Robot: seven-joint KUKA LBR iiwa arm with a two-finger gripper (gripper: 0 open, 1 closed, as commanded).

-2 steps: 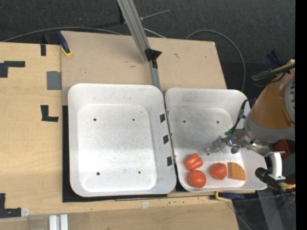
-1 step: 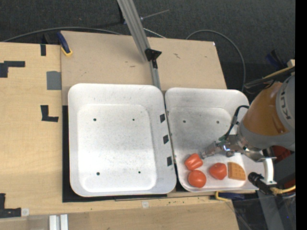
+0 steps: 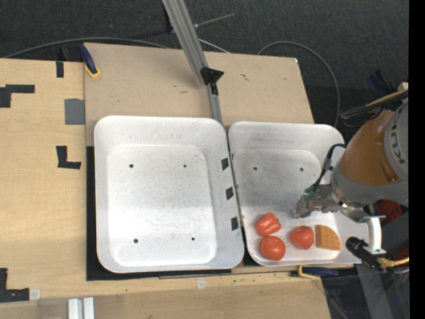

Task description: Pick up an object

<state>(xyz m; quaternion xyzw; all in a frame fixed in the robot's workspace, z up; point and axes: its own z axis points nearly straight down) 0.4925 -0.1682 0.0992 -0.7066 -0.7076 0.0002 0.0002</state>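
No text, label, brand, number or sign can be read anywhere. The black tape pieces point(image 3: 20, 93) on the wooden bench point(image 3: 40, 178), to the left of the left bin point(image 3: 159, 195), make only plain shapes, not letters. The small dark marks point(image 3: 229, 193) on the edge between the left bin and the right bin point(image 3: 279, 171) are too small to read.

Your light wooden counter point(image 3: 166, 92) carries two shallow white plastic bins: one point(image 3: 285, 135) under the tool, one point(image 3: 106, 178) well to its left.
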